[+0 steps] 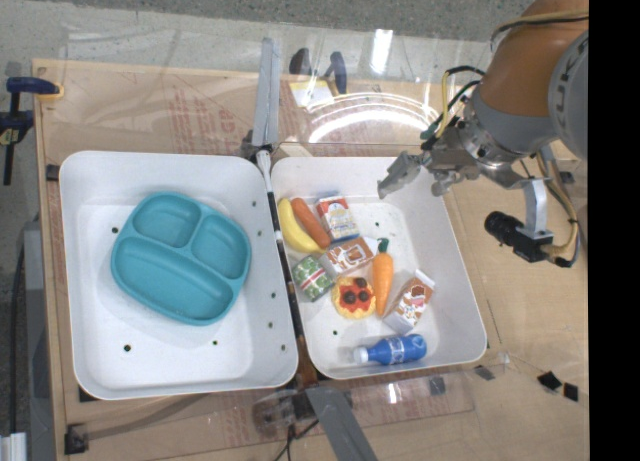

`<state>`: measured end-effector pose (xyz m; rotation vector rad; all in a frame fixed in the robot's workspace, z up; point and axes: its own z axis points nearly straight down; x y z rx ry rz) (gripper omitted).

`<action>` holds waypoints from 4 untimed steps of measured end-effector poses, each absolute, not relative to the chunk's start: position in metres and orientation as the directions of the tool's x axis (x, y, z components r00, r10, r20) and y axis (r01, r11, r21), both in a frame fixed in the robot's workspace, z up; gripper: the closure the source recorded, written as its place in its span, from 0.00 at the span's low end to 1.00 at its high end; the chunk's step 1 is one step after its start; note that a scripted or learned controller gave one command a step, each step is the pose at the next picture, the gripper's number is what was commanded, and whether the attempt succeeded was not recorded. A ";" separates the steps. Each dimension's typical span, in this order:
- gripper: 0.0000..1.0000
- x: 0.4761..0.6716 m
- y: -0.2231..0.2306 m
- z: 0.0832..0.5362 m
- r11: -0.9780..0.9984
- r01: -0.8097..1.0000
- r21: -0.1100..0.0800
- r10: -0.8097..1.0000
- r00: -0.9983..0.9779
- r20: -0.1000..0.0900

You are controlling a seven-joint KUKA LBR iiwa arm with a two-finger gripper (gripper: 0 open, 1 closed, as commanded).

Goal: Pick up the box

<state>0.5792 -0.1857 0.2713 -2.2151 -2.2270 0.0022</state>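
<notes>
The right bin [462, 279] holds several small boxes. A red and white carton [338, 217] lies near the bin's back, and a brown snack box [350, 254] sits at the middle. A green box [312, 277] lies to the left, and a white and orange carton [410, 302] to the right. My gripper [418, 181] hangs over the bin's back right corner, above and to the right of the red carton. It is open, and nothing sits between its fingers [396, 176].
The boxes are crowded by a banana [293, 230], two carrots [381, 270], a round pizza toy [353, 298] and a blue bottle [392, 351]. In the left bin [90, 349] lies a teal divided plate [180, 255]. A metal rail [266, 99] runs behind the bins.
</notes>
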 end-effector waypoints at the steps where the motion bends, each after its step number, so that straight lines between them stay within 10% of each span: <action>1: 0.00 0.598 -0.158 0.144 -0.012 1.000 -0.005 1.000 0.012 -0.001; 2: 0.00 0.633 -0.166 0.088 0.150 0.989 0.000 0.989 -0.150 -0.002; 3: 1.00 0.633 -0.167 0.099 0.152 0.988 0.001 0.988 -0.152 -0.003; 4: 1.00 0.619 -0.136 0.225 0.222 0.975 0.002 0.975 -0.222 -0.002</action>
